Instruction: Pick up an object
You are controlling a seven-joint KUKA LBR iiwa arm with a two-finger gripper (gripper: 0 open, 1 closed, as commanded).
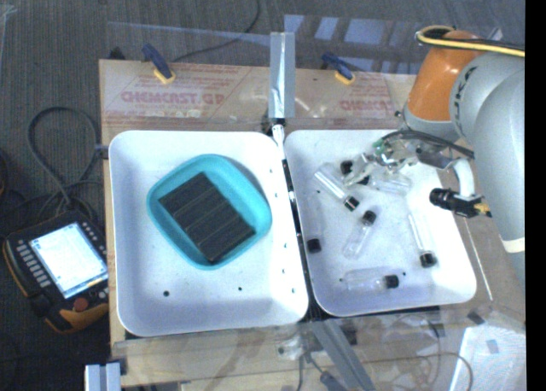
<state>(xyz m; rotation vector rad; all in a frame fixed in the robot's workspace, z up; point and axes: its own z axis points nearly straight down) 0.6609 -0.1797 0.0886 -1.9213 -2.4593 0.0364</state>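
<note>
near the front edge of the shallow white right bin [461, 288], a clear plastic vial with a black cap [369, 279] lying flat; further in, several more clear black-capped vials [362, 229] scattered across the bin floor, well apart from one another; in the shallow white left bin [128, 295], a turquoise plastic dish [166, 189] carrying a dark ribbed rectangular pad [207, 217]; beyond, over the far part of the right bin, the pincer [388, 152] low among the vials, opening impossible to tell; grey arm with orange band [439, 82] reaching in from the right; at the back, wooden worktop [213, 95] with blue clamps [158, 61].
</note>
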